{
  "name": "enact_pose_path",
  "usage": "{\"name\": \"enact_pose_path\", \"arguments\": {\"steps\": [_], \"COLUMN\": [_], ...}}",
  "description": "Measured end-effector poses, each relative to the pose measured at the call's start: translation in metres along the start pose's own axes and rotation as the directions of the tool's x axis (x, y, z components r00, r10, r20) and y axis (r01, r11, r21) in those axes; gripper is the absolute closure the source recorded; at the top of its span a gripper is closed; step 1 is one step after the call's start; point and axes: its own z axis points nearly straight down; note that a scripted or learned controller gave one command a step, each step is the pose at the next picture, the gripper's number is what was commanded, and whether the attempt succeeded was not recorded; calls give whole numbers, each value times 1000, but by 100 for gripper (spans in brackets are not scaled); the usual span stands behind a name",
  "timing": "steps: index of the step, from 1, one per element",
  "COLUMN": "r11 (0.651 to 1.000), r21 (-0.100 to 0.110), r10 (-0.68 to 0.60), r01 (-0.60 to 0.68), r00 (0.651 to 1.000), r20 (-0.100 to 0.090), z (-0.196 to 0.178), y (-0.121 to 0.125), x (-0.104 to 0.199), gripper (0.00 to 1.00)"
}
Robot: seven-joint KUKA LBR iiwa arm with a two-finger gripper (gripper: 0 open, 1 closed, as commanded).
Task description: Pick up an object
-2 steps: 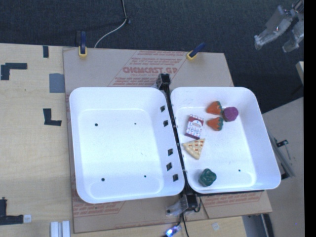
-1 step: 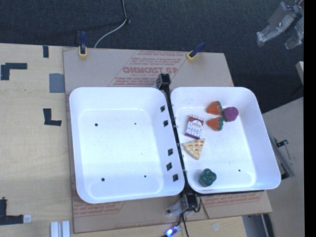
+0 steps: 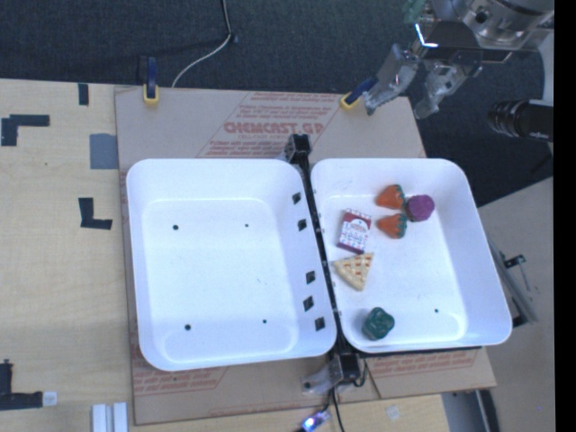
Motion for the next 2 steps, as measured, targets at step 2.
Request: {"name": "enact_pose_path", "arguments": {"steps": [2], "r11": [1000], "r21": [-7], "r10": [-2], "r01": [2], "r00": [1000], "r20": [-1], "z": [18], "y": [1], "x": [80], "gripper": [100]}}
